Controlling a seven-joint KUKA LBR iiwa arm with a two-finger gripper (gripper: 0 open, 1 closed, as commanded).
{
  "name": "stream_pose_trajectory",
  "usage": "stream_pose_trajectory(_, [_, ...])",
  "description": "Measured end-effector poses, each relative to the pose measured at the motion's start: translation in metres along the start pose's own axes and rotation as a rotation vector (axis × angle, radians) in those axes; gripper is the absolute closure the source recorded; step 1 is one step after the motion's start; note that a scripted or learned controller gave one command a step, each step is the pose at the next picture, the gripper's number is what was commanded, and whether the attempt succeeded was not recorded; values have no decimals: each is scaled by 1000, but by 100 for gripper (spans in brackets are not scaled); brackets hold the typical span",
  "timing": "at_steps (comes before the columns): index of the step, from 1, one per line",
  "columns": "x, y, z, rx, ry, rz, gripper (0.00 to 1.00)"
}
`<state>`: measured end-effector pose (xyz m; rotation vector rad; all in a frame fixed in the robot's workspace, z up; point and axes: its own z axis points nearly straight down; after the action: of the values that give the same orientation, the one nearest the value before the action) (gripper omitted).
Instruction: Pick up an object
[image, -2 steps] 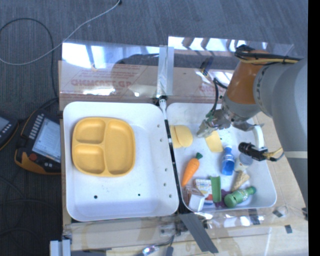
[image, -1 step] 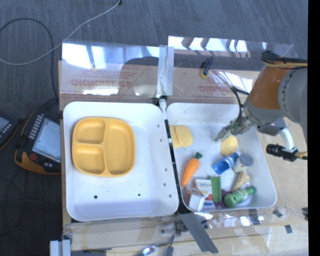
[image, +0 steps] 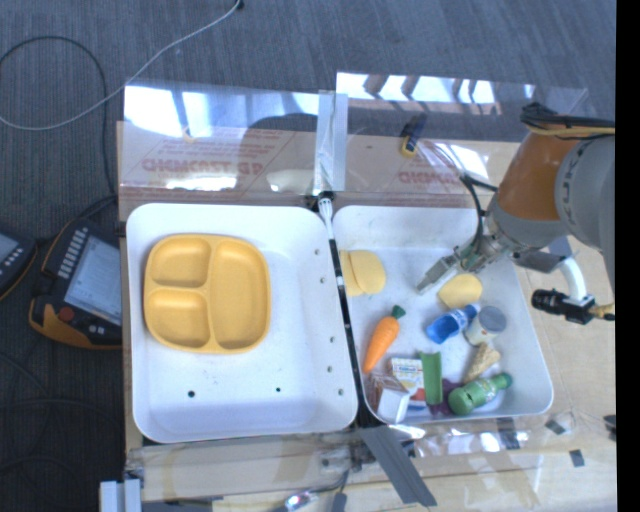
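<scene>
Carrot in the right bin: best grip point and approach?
Grip the carrot mid-body from above, fingers across its narrow width. It lies flat, slanted, green top up-right. Its left side nears the bin wall; the upper body has open floor both sides.

A yellow divided plate (image: 208, 292) lies in the left bin (image: 240, 415); a teach pendant (image: 78, 285) lies beside it.

Dark grey carpet floor (image: 250, 40) around bench, ribbed texture. Thin pale cable (image: 100, 95) loops across it, upper left. Handheld control pendant (image: 75, 285) (orange-edged, grey screen) lies on floor at left. Clear plastic sheet (image: 250, 105) behind bins catches bright window-like reflections. Light wood benchtop (image: 590, 340) shows at right.
</scene>
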<state>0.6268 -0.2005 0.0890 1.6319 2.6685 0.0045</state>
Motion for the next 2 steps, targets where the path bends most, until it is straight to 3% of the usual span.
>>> stream_pose_trajectory(1, [55, -83, -3, -1, -1, -9, 0])
stream_pose_trajectory(2, [55, -81, -9, -4, 2, -9, 100])
